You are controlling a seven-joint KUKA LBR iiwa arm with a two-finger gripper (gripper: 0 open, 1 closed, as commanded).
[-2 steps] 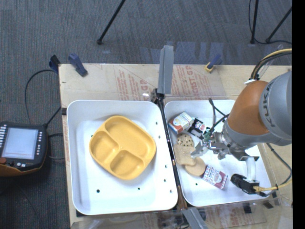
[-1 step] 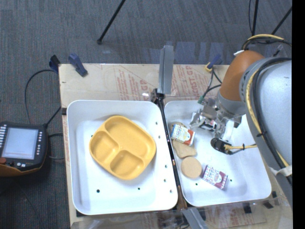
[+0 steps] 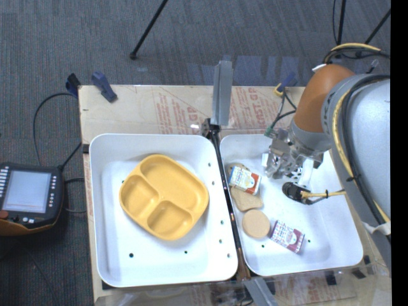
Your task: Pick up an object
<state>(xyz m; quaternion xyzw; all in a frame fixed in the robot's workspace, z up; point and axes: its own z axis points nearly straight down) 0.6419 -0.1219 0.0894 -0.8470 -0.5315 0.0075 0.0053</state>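
My gripper point(image 3: 281, 166) hangs low over the back part of the right bin point(image 3: 331, 234), pointing down. To its left lies a small white and red carton point(image 3: 244, 178). In front of the carton rest a tan bread-shaped piece point(image 3: 247, 200) and a round tan cookie point(image 3: 256, 223). A small red and white packet point(image 3: 287, 236) lies toward the bin's front. I see nothing between the gripper and these items.
The left bin point(image 3: 108, 247) holds a yellow divided plate point(image 3: 164, 196). A grey upright post point(image 3: 222, 97) stands at the back between the bins. A black plug on a yellow cable point(image 3: 299, 193) dangles just right of the gripper.
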